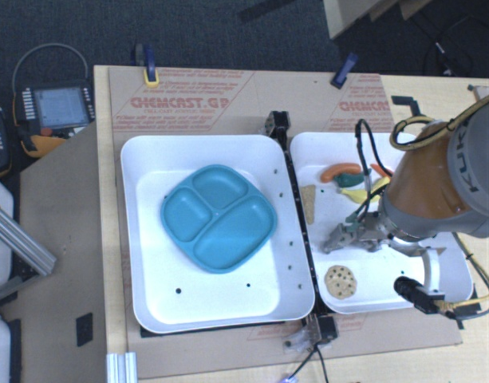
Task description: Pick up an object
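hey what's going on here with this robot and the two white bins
A grey KUKA arm reaches in from the right, with its gripper low over the right bin. That bin holds a cookie just below the gripper, plus an orange carrot-like piece and something yellow-green near the far side. Nothing shows between the fingers, so no pick yet. The left bin holds a blue divided plate, untouched.
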You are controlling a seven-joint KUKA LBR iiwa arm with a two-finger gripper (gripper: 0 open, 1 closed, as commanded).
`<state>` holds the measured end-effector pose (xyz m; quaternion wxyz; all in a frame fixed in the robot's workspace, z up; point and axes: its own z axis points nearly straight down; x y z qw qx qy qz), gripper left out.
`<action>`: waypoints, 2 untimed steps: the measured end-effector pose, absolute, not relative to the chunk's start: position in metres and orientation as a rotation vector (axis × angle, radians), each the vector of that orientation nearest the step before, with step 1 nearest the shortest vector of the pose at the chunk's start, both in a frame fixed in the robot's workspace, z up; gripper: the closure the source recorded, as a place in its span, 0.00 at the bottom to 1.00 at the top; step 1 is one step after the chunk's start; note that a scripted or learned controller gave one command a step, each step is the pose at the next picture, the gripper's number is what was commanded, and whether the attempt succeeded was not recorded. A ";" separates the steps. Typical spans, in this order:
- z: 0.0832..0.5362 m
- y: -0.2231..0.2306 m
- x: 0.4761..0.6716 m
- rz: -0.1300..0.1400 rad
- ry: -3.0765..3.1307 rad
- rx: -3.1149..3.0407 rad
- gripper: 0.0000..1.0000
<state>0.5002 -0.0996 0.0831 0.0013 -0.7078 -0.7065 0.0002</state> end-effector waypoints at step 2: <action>0.143 -0.108 0.499 -0.003 -2.224 -2.226 1.00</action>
